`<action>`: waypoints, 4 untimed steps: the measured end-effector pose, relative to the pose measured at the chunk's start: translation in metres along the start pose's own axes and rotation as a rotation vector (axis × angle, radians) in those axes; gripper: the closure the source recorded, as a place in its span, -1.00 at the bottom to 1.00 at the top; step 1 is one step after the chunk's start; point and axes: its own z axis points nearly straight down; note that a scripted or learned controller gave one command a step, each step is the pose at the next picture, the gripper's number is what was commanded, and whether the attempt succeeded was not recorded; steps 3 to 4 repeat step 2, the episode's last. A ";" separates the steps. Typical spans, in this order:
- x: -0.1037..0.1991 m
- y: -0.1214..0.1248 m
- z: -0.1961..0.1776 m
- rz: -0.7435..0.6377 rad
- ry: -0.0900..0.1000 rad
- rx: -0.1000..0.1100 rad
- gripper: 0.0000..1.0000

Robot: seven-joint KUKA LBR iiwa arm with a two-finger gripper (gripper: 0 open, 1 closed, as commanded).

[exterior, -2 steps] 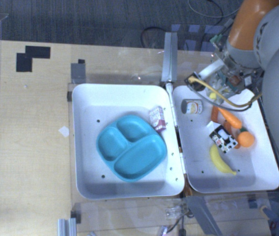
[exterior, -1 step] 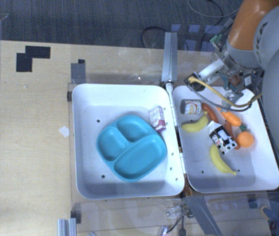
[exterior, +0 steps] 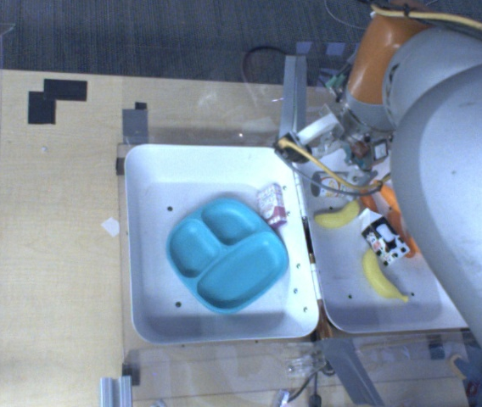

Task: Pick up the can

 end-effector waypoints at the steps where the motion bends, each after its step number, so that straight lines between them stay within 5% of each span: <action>1: 0.016 -0.034 -0.001 0.001 0.003 0.000 -1.00; 4: 0.016 -0.033 -0.001 0.003 0.003 0.000 -1.00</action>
